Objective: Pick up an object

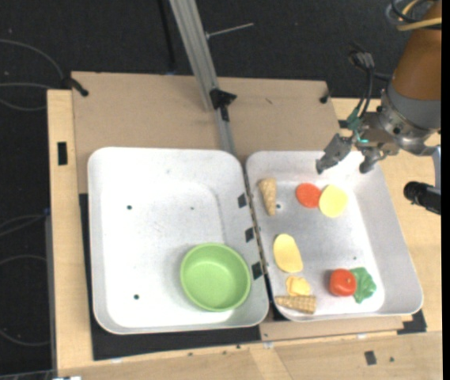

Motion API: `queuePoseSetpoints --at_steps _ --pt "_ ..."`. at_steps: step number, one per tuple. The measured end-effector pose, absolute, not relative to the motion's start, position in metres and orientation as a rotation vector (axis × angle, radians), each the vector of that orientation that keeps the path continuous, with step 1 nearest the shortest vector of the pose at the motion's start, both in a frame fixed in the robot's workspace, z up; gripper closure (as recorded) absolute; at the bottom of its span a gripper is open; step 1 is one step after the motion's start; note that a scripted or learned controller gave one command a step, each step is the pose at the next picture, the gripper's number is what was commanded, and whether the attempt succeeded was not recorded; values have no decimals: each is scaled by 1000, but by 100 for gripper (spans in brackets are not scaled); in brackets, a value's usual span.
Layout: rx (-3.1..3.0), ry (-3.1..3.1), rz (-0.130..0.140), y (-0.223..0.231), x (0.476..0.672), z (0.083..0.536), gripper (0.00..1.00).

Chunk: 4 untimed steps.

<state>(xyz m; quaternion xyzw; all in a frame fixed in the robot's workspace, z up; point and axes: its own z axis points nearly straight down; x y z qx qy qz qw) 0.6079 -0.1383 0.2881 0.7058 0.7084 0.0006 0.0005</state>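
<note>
Camera view: claw (349,157) apart, unloaded, above right bin (395,236). Nearest: yellow disc (334,202), likely light, rigid, slippery plastic; pinch across edges.

Single fixed camera, mounted high above the pale wooden counter (161,109), looking down at a slant from its near edge. Far enough back to frame both shallow white plastic bins (130,180) whole, with dark floor beyond the counter. The grey-and-orange arm (414,77) enters right of the bins.
</note>
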Motion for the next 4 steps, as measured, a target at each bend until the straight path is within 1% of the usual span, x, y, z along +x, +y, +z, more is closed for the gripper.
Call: queuePoseSetpoints --at_steps 1,2,3,4 --pt "2217 2225 2 -138 608 288 0" --pt "2224 2221 -7 -133 600 236 0" --pt "2226 2221 -9 -138 594 175 0" --pt "2225 2219 -7 -147 597 129 0"
